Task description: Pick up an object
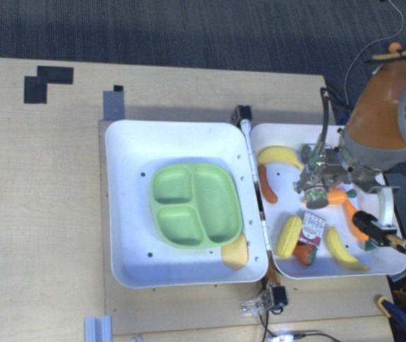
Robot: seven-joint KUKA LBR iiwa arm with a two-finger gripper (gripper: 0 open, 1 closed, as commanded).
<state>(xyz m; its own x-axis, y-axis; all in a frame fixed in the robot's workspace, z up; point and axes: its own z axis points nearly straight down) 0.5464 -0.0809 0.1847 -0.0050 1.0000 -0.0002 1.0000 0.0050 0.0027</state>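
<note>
Green-topped small toy vegetable (317, 197) sits just below our two-finger metal gripper (315, 178) in the right white bin (281, 262); whether it is gripped, we cannot tell.

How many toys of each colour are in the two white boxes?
Yellow: 4, banana, banana, corn, wedge
Orange or red: 3, sausage, carrot, red piece
Green: 1, plate
Total: 8
</note>
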